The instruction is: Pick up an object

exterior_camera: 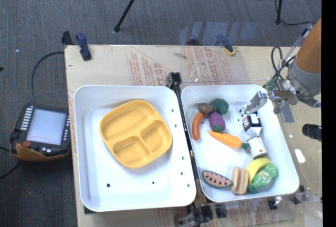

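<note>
My gripper (256, 102) hangs over the upper right part of the right bin (290, 153), reaching in from the right. Toy foods lie in that bin. At the top left are a green broccoli (220, 106), a brown piece (205, 109), purple grapes (217, 122) and an orange sausage (196, 126). A carrot (227, 140) lies in the middle. Along the front are a watermelon slice (217, 179), a bun (240, 180), a banana (257, 166) and a green pear (265, 176). A black-and-white piece (252, 122) and a white cylinder (257, 146) sit just below the gripper. I see nothing held.
The left bin (86, 168) holds a yellow divided plate (136, 133). A ridge (184, 131) separates the two bins. Clamps (83, 46) grip the bench's far edge. A teach pendant (42, 131) lies on the floor to the left.
</note>
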`<state>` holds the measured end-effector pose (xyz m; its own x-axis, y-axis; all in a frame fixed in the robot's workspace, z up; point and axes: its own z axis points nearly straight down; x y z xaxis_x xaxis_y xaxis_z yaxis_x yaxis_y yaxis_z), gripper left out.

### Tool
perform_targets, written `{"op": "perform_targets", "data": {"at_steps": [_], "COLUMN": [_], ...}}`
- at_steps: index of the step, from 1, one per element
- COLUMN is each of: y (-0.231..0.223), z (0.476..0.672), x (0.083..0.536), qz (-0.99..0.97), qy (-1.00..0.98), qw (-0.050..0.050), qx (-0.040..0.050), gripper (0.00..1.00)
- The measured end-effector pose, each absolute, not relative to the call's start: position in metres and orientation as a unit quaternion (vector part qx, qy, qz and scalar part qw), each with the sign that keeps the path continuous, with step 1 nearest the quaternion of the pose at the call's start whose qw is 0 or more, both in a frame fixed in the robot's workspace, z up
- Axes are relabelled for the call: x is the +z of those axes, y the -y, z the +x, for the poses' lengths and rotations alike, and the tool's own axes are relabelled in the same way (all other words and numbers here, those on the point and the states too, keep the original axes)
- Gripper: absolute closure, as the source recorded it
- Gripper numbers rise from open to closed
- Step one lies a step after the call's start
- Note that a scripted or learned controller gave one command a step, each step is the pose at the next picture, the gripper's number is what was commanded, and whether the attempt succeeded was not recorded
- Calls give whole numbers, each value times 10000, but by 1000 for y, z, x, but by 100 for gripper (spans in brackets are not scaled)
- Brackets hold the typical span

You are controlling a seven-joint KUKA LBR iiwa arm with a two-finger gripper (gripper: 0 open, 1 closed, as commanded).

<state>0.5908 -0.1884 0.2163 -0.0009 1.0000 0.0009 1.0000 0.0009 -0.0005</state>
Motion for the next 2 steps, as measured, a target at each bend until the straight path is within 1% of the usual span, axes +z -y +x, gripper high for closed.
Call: {"op": "perform_targets", "data": {"at_steps": [1, 2], "y": [202, 205], "z": [614, 614], "x": [86, 97], "qz": [-7792, -7776], "qy": [6268, 6288], "qw": [71, 44], "qx": [-31, -4], "gripper": [0, 100]}}
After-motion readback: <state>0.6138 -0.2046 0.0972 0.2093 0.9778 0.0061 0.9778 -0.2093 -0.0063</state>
